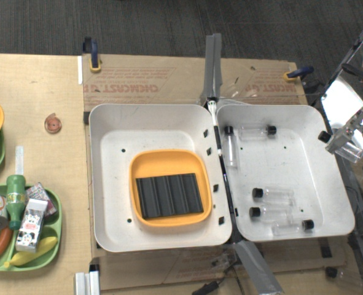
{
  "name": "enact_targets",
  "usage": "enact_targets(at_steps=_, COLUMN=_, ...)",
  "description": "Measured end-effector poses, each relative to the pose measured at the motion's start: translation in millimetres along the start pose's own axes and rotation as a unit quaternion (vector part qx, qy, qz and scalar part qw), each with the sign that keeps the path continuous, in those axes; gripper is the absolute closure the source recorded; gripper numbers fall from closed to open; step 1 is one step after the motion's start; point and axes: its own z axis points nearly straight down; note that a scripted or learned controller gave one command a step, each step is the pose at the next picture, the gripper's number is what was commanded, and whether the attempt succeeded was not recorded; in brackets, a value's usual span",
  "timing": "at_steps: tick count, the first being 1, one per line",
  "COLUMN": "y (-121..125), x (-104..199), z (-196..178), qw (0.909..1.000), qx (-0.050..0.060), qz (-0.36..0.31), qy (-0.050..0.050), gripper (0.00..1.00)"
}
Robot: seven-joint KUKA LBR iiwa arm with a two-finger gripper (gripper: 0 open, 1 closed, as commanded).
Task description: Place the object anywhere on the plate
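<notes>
Already seated on the orange plate (169, 189) in the left bin (107, 134), a dark ribbed slab (170, 195) lies flat, its long axis running left to right and its grooves crosswise. Across the divider, clear black-capped vials (273, 204) are scattered in the right bin (328, 165). Far right, the claw (347, 141) hovers at that bin's outer rim, well apart from the slab, which lies to its left; its grip cannot be judged.
</notes>
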Motion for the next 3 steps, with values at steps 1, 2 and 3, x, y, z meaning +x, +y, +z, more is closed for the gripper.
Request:
enact_targets(at_steps=1, y=32, x=-30, z=-32, qw=0.9946, qx=-0.001, qz=-0.104, qy=-0.002, gripper=1.00)
enact_targets(at_steps=2, y=58, x=-55, z=-67, qw=0.9779, qx=-0.001, qz=-0.209, qy=-0.003, gripper=1.00)
enact_targets(at_steps=3, y=9, x=-8, z=46, qw=0.9586, qx=-0.001, qz=-0.285, qy=-0.001, gripper=1.00)
